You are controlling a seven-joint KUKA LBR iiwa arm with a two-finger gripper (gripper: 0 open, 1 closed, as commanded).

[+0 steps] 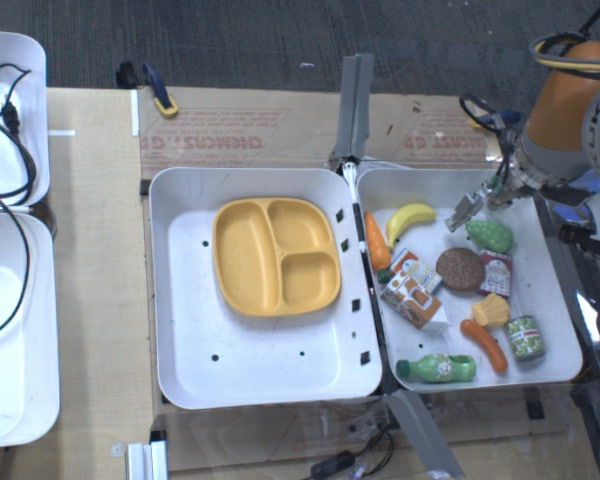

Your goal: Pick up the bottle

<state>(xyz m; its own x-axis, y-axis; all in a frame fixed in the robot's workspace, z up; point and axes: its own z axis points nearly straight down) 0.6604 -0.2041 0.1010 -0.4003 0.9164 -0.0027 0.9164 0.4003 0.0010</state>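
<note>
Cardboard-topped bench (280,118) carries two white bins, so loose things stay corralled. Within the left bin (180,318) lies a yellow divided tray (277,255); the right bin (555,298) gathers toy food. From the right the arm (565,98) hangs its gripper (473,208) above that bin's far end, grasping nothing, jaw state unclear. Small by comparison, the green bottle (438,369) lies on its side against the near rim, well apart.

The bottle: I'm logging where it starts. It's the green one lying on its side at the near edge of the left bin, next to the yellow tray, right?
Not quite. The camera view shows the green bottle lying on its side at the near edge of the right bin, not the left. The yellow tray sits in the left bin.
</note>
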